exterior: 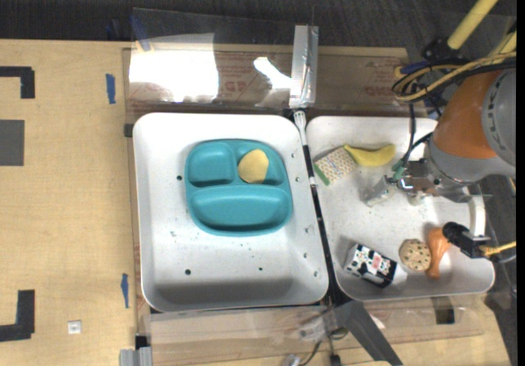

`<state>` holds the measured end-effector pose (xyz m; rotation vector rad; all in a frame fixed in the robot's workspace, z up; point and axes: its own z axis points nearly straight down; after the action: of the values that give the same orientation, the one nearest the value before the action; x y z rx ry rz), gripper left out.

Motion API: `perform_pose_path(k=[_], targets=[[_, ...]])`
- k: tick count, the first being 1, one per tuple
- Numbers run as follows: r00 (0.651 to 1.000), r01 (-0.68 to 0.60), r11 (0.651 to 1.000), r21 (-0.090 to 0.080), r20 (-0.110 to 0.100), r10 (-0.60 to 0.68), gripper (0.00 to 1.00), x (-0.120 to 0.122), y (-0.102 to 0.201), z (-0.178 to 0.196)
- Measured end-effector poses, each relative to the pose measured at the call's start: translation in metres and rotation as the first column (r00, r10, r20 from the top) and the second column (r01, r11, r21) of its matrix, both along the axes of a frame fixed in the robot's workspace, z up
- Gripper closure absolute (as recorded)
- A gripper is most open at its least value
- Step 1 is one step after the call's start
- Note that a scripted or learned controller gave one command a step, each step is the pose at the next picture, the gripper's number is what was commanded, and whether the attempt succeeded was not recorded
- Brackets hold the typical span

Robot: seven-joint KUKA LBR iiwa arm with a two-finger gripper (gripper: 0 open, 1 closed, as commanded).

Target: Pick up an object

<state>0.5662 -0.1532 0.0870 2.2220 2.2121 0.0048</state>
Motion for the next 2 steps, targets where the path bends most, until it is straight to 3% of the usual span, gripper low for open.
perform_pose_path(k=[1, 2], targets=[[0.996, -0.082, 0.997, 0.005, -0.023, 0.082, 0.00, 0.0968, 0.0388, 0.0046], [0.996, -0.091, 0.996, -0.003, -0.013, 0.090, 0.00, 0.0924, 0.0453, -0.0004]])
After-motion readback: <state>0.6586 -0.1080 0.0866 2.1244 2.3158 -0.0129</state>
